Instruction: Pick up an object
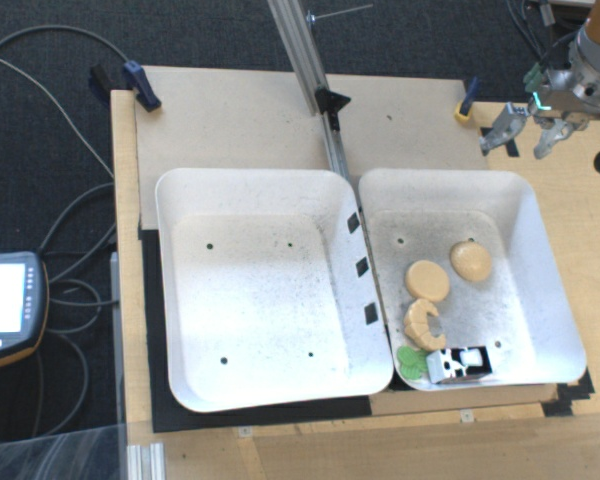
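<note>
Pincer (pixel 528 140) hangs at the upper right of the frame, over bare tabletop (pixel 240 118) just beyond the far rim of the right bin (pixel 550 268), its two grey fingers (pixel 497 133) spread wide with nothing between them. That stance reads as a ready pose: parked clear of the bin walls, jaws apart, so a straight drop into the bin would meet no rim on the way.

Candidates for picking all lie in the right bin, gathered toward its lower middle. A round tan disc (pixel 471 261) sits nearest the arm, apart from its neighbours; a second tan disc (pixel 428 280) lies just down and left of it. Below that is a tan ring-shaped piece (pixel 422 323), broken open on one side, which touches or nearly touches a green flat piece (pixel 412 362) and a small black-and-white box (pixel 458 364) pressed against the near rim. The left bin (pixel 180 208) holds no objects.

Open room favours the upper disc, I would judge: bare floor surrounds it on every side, so fingers can straddle it without nudging anything. The box and green piece crowd the bin's near wall and its corner by the divider (pixel 365 268), where a finger would likely strike the sloped side. The upper third of the right bin is free, giving a clean lane in from the pincer's present spot.
</note>
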Robot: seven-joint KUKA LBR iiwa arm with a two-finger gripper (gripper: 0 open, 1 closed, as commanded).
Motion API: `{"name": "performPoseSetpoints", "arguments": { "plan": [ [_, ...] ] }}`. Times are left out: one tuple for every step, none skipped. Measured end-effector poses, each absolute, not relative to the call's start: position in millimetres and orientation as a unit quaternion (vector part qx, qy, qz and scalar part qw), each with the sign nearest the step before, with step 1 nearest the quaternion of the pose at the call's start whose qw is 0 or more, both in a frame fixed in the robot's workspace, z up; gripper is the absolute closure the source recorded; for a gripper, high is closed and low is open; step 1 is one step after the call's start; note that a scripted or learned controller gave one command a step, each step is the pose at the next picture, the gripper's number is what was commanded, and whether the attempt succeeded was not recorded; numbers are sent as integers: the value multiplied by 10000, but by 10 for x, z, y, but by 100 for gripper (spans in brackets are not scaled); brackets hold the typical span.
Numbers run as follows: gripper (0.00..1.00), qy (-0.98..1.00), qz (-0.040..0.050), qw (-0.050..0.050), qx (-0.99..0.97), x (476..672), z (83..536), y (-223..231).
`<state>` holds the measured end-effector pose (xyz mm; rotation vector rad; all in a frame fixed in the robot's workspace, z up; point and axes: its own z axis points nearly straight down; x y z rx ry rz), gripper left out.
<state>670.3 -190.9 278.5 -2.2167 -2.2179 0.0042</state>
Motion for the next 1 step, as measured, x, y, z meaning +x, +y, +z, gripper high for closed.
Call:
{"name": "performPoseSetpoints", "arguments": {
  "plan": [
    [0, -7079, 6, 7, -7063, 6710, 2816, -1907]
  ]
}}
